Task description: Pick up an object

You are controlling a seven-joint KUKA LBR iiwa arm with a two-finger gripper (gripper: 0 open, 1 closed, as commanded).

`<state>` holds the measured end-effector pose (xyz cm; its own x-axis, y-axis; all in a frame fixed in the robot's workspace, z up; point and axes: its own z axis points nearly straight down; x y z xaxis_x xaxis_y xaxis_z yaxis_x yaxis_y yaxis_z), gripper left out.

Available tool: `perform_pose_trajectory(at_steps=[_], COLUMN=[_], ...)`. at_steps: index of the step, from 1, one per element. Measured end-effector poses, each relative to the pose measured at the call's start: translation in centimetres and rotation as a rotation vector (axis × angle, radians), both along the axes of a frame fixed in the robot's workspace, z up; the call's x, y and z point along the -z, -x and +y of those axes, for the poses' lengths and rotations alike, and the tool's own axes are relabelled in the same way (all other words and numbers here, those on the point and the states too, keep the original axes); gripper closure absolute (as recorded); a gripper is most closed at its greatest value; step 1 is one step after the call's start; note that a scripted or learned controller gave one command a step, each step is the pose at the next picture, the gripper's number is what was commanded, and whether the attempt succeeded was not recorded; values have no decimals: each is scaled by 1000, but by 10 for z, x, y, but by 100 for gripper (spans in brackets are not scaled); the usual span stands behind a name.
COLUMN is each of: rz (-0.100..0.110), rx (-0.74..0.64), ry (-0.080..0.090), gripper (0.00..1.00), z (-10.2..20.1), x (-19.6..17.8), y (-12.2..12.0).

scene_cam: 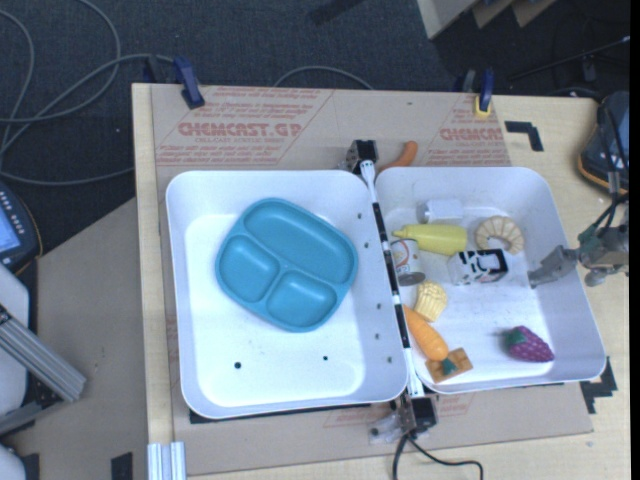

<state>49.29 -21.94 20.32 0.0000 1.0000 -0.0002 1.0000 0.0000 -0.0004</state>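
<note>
1. My gripper [556,264] sits at the right bin's [560,208] right wall.
2. The left bin [190,268] holds a tray [287,263].
3. In the right bin: banana [432,237] left of a pastry [499,233], corn [430,300] behind a carrot [427,336], and what may be grapes [528,344] front right.

Even, fairly bright light falls from overhead, and the two white bins [200,268] nearly wash out. Shadows are soft and short, tucked under the blue tray [287,263]. The picture is slightly soft throughout, perhaps blurrier toward the dark floor [80,28].
</note>
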Motion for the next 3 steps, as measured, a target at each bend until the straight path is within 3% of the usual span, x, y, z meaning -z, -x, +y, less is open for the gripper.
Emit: perform_pose_trajectory(at_steps=[1, 2, 3], rz=[-2, -8, -5], rx=[0, -6, -3], ry=[0, 1, 3], gripper=[0, 0, 100], z=[25, 64, 61], x=[108, 118, 107], y=[-90, -155, -152])
